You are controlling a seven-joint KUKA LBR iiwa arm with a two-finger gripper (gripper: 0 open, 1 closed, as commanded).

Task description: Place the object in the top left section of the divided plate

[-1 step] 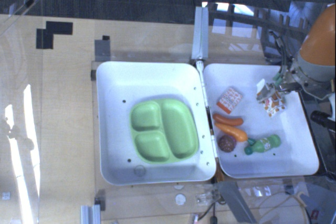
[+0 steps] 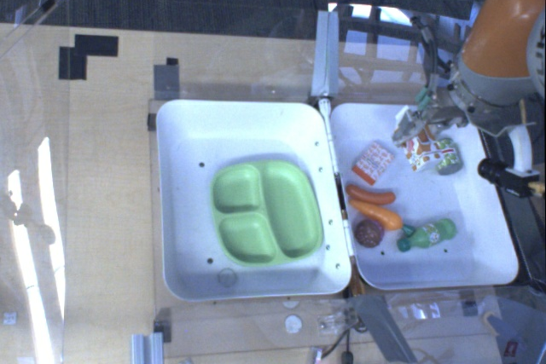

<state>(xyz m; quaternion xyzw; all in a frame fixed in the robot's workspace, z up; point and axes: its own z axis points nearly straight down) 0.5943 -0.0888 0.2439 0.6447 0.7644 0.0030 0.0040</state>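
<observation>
Green divided plate sits in the left bin, frame centre. Your gripper hovers upper right, touching a printed packet just below-right; whether it's spread or pinching, I cannot tell.

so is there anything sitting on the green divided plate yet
No, the green divided plate in the left bin has all three sections bare, and the toy items, like the carrot, lie in the right bin.
</observation>
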